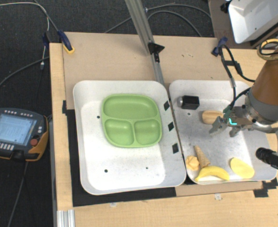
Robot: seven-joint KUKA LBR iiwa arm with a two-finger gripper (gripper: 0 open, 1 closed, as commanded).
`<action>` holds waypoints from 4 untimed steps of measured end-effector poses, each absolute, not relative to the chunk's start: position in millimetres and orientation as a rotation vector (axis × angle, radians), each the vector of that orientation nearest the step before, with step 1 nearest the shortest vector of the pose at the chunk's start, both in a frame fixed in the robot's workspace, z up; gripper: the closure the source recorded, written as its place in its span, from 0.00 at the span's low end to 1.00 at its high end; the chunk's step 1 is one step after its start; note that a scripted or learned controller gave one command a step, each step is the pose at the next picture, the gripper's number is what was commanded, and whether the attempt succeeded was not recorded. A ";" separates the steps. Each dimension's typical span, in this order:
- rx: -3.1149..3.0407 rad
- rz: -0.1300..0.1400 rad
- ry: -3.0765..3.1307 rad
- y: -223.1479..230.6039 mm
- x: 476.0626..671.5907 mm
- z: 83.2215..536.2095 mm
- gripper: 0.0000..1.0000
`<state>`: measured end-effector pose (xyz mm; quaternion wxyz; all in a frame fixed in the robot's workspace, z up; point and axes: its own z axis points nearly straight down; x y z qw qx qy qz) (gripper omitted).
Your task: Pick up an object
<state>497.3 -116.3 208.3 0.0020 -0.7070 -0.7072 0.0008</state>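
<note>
Banana (211,174) is lying in the right bin (214,141) on the bench (110,60). The gripper (226,128) is hanging above, fingers spread apart, holding nothing.

My bench (115,60) is a tan board with bare surface showing along the far side and down the left edge. Two shallow white bins sit directly on it, side by side and touching along their inner walls: the left bin (89,174) and the right bin (179,90). A black mat (77,200) lies under them, showing at the left bin's near-left corner and along the near edge. A blue and yellow clamp (65,41) grips the far-left corner. Another blue clamp (219,46) sits at the far right.
</note>
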 end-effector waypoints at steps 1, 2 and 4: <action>-2.219 0.000 -2.221 -116.3 498.0 209.2 0.00; -2.216 0.006 -2.215 -113.2 493.8 146.4 0.00; -2.220 -0.002 -2.220 -110.5 500.1 86.3 0.00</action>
